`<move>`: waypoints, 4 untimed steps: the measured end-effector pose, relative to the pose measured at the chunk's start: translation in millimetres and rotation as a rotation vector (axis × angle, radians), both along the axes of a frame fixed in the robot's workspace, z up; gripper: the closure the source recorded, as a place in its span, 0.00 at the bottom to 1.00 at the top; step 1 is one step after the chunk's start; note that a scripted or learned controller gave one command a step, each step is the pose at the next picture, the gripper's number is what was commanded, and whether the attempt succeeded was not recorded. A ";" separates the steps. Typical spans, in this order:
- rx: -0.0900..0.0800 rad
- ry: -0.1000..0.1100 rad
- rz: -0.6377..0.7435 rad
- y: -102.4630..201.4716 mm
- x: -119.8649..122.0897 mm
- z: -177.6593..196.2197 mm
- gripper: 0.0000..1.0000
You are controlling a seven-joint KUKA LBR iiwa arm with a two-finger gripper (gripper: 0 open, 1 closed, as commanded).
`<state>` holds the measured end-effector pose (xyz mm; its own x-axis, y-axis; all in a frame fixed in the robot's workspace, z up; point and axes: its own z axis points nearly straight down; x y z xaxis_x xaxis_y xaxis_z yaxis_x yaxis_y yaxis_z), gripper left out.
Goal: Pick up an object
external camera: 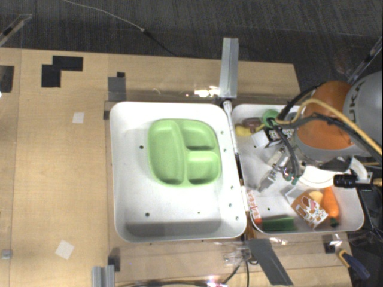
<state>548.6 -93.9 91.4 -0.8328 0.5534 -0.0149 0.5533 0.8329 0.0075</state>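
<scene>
Over the right bin (359, 220) the gripper (270, 178) hangs low, seemingly lining up on clutter like the carrot (331, 202). Whether its fingers are spread or closed, I cannot tell.

Bright, even overhead light; soft shadows; slight glare.

You see the grey arm (365, 109) with its bulging orange band (326, 121); black and yellow cables (323, 111) loop over that band, running down to the metallic gripper (272, 175).
</scene>
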 end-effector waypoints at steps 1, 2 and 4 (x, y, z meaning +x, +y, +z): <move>0.010 0.068 -0.010 -47.8 95.2 23.7 0.00; 0.000 0.003 -0.054 -13.5 60.9 -1.9 0.00; 0.004 -0.002 -0.049 41.9 110.4 100.7 1.00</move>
